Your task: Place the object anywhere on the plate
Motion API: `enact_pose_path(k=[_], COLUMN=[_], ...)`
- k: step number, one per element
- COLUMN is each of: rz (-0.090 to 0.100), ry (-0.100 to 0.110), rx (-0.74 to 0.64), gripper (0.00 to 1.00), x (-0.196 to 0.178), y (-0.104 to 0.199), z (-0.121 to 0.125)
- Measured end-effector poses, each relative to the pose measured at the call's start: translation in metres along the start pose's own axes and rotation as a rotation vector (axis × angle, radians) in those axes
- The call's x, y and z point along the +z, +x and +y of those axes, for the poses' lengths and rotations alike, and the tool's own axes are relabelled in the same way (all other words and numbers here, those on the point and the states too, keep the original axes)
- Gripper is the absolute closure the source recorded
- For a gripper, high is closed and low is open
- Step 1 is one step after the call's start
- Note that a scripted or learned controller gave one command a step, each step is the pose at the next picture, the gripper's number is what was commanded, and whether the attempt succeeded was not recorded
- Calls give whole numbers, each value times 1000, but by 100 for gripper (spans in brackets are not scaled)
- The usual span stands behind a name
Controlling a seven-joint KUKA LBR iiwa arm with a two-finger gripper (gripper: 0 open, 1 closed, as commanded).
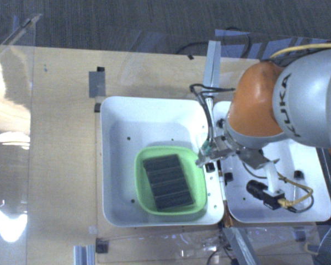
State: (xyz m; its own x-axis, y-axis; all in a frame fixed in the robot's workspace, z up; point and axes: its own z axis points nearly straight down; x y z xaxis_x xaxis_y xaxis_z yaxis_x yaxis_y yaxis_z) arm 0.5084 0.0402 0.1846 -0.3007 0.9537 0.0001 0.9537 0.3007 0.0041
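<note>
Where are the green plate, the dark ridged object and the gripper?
green plate [145,158]: camera view, bare upper-left rim.
dark ridged object [167,181]: camera view, middle of its top face.
gripper [207,158]: camera view, tip by the plate's right edge.

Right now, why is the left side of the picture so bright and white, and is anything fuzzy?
In the camera view, glare from a light bounces off a clear sheet over the wooden bench, making white patches at the left; the green plate and the dark ridged object on it look fairly sharp; the arm's orange band is close to the camera and slightly soft.
</note>
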Motion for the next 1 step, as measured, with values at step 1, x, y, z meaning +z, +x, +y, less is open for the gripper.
enact_pose_path(k=[1], rz=[0], ry=[-1], rx=[0], gripper=[0], x=[0], y=[0], z=[0])
